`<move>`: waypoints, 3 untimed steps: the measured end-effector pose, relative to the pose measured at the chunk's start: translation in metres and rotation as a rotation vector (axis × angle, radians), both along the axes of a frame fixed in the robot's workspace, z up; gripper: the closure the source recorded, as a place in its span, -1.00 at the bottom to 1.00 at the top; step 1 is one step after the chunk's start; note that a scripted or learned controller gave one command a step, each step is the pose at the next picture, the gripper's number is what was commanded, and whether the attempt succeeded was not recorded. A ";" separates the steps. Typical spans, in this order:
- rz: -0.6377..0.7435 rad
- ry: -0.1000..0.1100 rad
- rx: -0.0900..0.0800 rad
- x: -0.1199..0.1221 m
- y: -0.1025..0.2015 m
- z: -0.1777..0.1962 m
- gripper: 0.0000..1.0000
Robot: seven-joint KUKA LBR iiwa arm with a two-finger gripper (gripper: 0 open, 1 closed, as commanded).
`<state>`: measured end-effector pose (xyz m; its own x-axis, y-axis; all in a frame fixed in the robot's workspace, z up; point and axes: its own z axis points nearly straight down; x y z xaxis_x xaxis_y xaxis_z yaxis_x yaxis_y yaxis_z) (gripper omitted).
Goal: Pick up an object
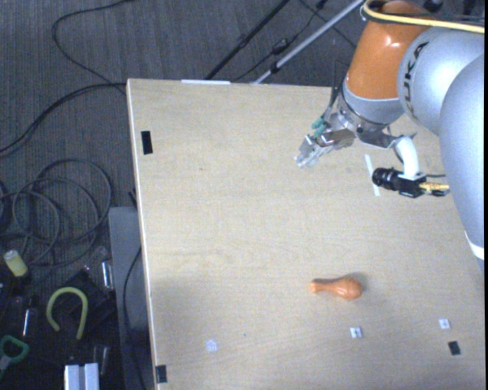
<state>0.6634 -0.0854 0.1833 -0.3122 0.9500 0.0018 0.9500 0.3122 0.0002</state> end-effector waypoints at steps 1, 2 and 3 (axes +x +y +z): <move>0.140 0.001 -0.002 -0.023 -0.042 -0.100 1.00; 0.140 0.000 -0.001 -0.023 -0.042 -0.100 -1.00; 0.139 -0.001 0.002 -0.023 -0.041 -0.091 1.00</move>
